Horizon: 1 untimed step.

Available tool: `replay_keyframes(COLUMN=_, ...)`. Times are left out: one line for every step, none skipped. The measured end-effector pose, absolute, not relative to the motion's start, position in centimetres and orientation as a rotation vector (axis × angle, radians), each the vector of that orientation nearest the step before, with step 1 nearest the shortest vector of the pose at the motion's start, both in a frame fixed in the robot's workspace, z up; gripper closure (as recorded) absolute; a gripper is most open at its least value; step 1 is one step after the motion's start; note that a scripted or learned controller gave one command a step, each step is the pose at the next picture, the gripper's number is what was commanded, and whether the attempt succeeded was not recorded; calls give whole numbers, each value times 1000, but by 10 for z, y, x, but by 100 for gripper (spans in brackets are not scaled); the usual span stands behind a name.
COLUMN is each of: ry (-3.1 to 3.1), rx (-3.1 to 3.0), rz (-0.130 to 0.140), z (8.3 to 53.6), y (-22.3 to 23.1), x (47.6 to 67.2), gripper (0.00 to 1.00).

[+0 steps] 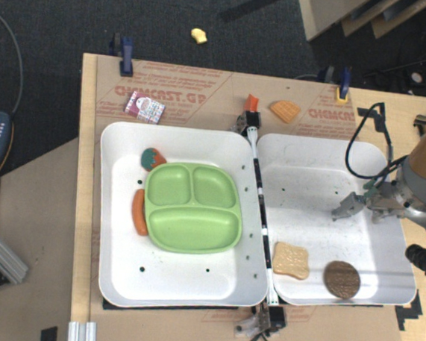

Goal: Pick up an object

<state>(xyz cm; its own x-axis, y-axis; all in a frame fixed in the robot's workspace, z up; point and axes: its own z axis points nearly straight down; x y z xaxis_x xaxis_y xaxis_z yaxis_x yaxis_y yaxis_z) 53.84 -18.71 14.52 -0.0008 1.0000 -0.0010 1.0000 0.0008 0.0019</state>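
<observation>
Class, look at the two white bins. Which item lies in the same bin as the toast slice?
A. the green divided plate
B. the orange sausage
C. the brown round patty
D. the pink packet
C: the patty lies beside the toast near the front of the right bin, while the plate and sausage are in the left bin and the packet lies on the bench behind it.

A light green divided tray (192,207) lies in the white left bin (113,269), an orange sausage (140,212) at its 9 o'clock. In the white right bin (310,175) sit a tan bread slice (291,260) and a brown round cookie (342,280). The worktop (198,90) is pale wood-brown with faded red lettering.
</observation>
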Motion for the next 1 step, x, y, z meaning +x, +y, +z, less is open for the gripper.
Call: replay_keyframes(ry=2220, rx=2226, rz=-2, z=169, y=-184, x=480, gripper=0)
